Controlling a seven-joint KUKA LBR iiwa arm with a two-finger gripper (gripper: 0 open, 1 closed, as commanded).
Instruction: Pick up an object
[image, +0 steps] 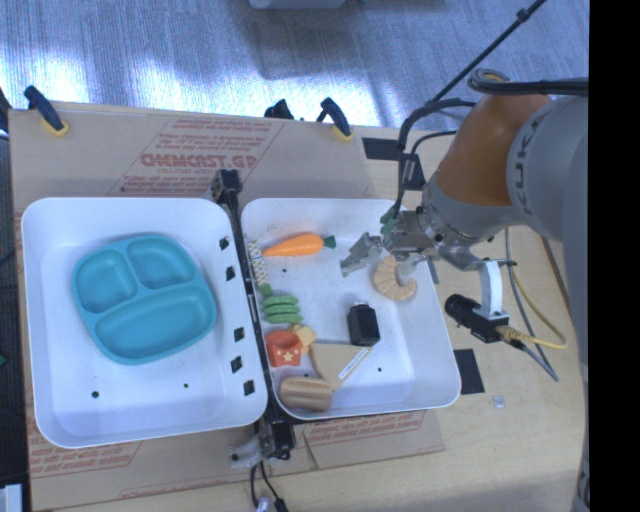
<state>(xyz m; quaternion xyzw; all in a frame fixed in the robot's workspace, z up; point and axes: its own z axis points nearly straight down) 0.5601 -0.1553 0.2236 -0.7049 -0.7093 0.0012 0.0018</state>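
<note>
Starting at your left, the left bin (40, 300) holds a blue divided plate (145, 297). In the right bin (425, 375) you see a carrot (295, 245) at the far side, green beans (280, 307), a black block (363, 324), and a tan ridged disc (395, 282) at the right. The gripper (385, 258) hangs over that disc with its fingers spread, grasping nothing.

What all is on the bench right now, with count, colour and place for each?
Bins: 2, white, side by side.
Divided plate: 1, blue, left bin.
Carrot: 1, orange, right bin, top.
Green vegetable: 1, green, by the divider.
Red block: 1, red, below it.
Black block: 1, black, bin's middle.
Bread roll: 1, tan, bottom edge.
Round biscuit: 1, beige, under the gripper.
Clamps: 3, blue, back edge.
Gripper: 1, grey, over right bin.
</note>
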